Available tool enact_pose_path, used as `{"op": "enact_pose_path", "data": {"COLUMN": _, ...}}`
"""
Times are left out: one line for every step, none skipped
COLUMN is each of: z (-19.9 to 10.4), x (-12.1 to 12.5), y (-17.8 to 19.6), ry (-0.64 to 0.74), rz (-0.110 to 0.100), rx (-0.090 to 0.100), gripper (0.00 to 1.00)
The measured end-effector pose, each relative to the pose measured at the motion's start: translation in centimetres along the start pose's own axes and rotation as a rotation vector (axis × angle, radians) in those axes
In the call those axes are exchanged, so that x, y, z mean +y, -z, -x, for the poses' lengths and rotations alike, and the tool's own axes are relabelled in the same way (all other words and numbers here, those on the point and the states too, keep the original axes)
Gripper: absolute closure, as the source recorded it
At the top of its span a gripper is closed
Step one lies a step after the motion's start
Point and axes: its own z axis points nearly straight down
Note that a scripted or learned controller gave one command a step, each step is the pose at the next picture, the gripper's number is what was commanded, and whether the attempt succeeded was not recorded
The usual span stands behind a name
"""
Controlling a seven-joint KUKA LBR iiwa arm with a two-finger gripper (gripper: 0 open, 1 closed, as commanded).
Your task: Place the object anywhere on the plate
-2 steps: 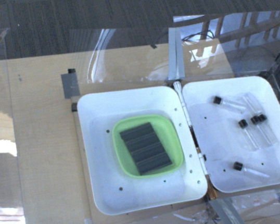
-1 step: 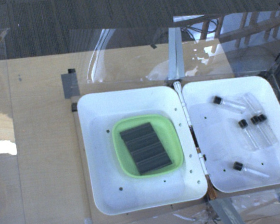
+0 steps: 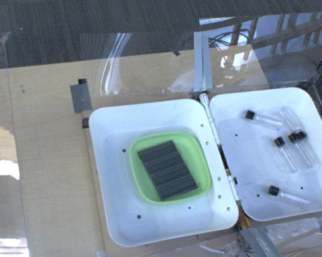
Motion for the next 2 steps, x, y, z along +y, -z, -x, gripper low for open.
{"op": "enact_pose_path", "data": {"z": 6.4, "x": -1.3, "y": 0.1, "ry": -0.006, "rz": 0.000, "rx": 0.000, "gripper": 0.00}}
{"op": "enact_pose_path", "data": {"z": 2.2, "x": -0.5, "y": 0.0, "ry": 0.003, "rz": 0.002, "rx": 0.001, "gripper": 0.00}}
